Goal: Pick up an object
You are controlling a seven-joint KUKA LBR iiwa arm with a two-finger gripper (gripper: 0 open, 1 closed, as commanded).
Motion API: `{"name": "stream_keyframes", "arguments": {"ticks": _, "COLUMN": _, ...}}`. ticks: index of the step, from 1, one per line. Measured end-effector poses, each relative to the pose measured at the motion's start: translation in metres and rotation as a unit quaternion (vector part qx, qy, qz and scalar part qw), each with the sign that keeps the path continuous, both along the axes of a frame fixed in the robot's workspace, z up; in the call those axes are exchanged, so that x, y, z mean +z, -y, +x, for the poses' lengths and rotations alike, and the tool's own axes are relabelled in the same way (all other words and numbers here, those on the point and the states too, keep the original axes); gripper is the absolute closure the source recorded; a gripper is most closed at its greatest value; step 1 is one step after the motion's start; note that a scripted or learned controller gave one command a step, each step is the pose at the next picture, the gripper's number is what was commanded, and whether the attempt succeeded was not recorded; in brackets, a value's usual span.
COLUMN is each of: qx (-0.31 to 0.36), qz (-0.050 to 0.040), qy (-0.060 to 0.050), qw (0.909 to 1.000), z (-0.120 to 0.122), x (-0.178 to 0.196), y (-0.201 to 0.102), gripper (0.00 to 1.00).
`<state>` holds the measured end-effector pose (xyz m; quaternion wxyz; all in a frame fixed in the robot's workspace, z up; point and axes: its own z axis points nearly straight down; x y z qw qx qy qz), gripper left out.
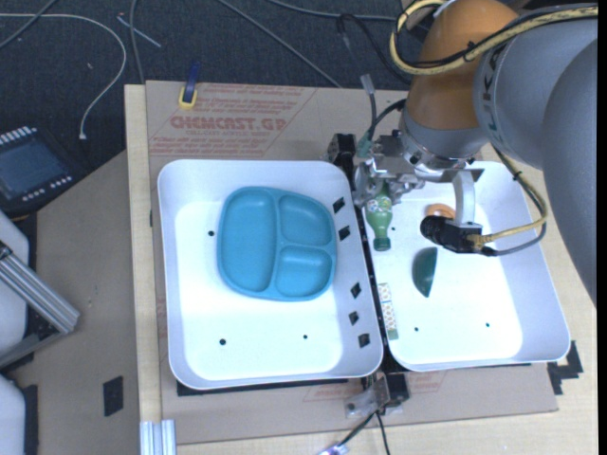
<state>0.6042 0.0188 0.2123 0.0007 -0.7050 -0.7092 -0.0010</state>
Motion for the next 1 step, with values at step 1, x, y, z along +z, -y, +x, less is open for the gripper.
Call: {"name": "stream_keyframes", "arguments": {"ticks": 1, "qx": 0.000, "qz": 0.0000, "qy": 0.000, "qw": 1.0000, "z": 0.0128, "x": -0.0052, "y": -0.0519, "gripper": 1.00}}
